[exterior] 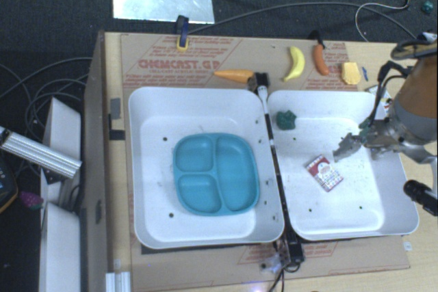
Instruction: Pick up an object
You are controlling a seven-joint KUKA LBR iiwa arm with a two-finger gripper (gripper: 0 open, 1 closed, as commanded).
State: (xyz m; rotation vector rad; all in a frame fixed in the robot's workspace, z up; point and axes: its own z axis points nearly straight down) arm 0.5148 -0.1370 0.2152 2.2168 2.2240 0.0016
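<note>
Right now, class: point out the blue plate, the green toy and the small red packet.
blue plate [216,171], camera view, its centre divider.
green toy [285,120], camera view, its middle.
small red packet [324,172], camera view, its printed face.

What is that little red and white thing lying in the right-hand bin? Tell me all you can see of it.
The small red and white packet looks like a flat card or carton, mostly red with a white patterned end; its print is too small to read. It lies flat and skewed on the floor of the right bin, near the middle. Nothing touches it. The gripper hangs just above and to its right, and a green toy sits apart near the bin's top left corner.
</note>
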